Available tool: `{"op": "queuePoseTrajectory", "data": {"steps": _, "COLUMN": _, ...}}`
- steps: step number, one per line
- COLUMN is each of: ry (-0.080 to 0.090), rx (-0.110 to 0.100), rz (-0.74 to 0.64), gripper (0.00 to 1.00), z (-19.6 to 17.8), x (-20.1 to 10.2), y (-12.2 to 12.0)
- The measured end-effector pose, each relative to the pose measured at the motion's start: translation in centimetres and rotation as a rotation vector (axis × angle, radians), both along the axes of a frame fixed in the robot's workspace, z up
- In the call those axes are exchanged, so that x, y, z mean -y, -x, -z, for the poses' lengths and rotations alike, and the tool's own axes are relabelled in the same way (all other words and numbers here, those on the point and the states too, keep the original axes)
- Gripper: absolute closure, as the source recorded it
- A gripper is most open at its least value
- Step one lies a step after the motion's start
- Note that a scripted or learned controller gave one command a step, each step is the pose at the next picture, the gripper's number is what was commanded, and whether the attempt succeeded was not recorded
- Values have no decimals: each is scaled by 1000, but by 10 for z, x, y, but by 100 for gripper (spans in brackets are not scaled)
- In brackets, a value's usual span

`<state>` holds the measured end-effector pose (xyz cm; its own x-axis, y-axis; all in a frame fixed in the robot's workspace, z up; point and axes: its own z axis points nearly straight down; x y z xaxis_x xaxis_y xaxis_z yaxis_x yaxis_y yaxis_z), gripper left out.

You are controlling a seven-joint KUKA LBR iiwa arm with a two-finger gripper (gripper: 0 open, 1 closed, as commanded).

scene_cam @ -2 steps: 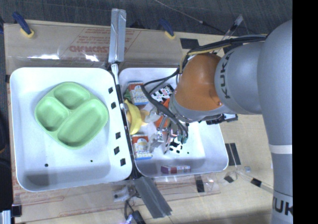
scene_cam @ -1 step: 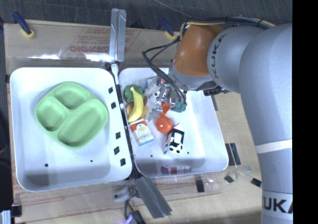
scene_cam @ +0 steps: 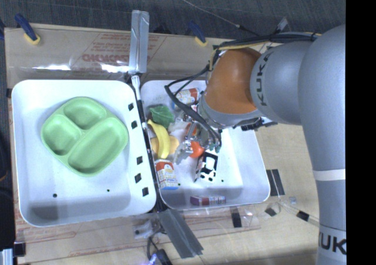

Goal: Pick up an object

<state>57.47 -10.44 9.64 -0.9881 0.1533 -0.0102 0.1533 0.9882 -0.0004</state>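
The objects, among them a banana [scene_cam: 163, 140] and a small bottle [scene_cam: 167, 175], are heaped in the right bin [scene_cam: 249, 170], within reach of the arm [scene_cam: 294, 87]. The green divided plate [scene_cam: 85, 134] lies alone in the left bin [scene_cam: 35, 199]. The gripper [scene_cam: 197, 149] is lowered among the clutter, presumably for a grasp; its state cannot be told.

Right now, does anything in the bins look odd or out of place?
Nothing looks spilled or broken. The green plate lies flat in the left bin. The right bin is cluttered, with the banana beside the gripper.
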Motion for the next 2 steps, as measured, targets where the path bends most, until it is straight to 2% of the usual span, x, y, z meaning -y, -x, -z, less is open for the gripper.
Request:
{"op": "queuePoseTrajectory", "data": {"steps": 1, "ry": -1, "rx": -10, "rz": 5, "gripper": 0, "z": 4, "x": 35, "y": 35}}
{"op": "queuePoseTrajectory", "data": {"steps": 2, "ry": -4, "rx": -12, "rz": 171, "gripper": 0, "z": 5, "x": 12, "y": 77}}
